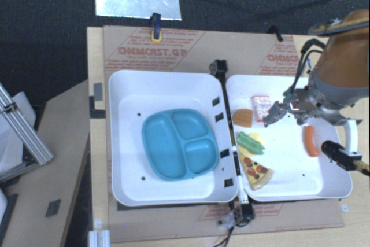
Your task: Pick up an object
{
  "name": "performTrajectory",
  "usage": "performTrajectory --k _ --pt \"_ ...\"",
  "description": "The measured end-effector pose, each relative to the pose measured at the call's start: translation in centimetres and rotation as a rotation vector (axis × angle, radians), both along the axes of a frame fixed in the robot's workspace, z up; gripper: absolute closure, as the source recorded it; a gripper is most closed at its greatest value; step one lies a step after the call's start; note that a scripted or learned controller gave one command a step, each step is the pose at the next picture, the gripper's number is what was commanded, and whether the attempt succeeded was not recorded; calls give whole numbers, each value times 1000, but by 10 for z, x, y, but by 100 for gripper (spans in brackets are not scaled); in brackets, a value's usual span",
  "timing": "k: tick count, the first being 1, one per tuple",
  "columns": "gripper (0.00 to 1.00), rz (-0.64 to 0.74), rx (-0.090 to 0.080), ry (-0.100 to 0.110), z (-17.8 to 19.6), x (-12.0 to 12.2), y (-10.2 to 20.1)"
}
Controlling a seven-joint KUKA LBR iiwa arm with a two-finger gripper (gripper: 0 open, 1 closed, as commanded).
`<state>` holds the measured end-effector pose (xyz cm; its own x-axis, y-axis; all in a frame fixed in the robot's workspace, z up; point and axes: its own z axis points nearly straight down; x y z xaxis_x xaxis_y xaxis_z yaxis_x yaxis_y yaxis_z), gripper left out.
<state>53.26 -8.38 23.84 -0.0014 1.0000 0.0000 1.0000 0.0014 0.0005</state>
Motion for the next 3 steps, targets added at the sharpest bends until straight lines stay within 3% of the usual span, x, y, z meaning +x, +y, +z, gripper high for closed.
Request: performTrajectory --k 2,3 --pt "0 0 1 1 -101 6 -8" --pt "100 -1 0 -2 -89 7 -8"
